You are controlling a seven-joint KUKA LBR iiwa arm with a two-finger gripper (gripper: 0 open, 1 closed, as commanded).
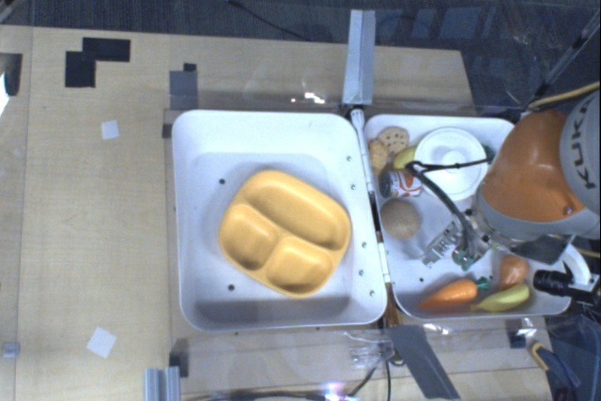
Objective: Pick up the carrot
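**Arm over right bin, carrot on bin floor**

The carrot [451, 293] lies on its side at the near edge of the right bin [406, 291], orange, with its narrow tip toward the bin's left wall. Just beside it on the right sits a yellow banana-shaped piece [502, 299], touching or nearly touching it. The gripper [451, 244] hangs above the bin floor, just beyond the carrot and near a tan round item [401, 219]; nothing shows between its fingers, and whether they stand wide or narrow cannot be told at this slant. The orange band [526, 169] of the arm covers the bin's right part. Farther back in the same bin are a white bowl [451, 155] and cookie-like pieces [388, 146]. The left bin [202, 202] holds a yellow divided tray [285, 230], tilted slightly. Both bins rest on the table [84, 230].
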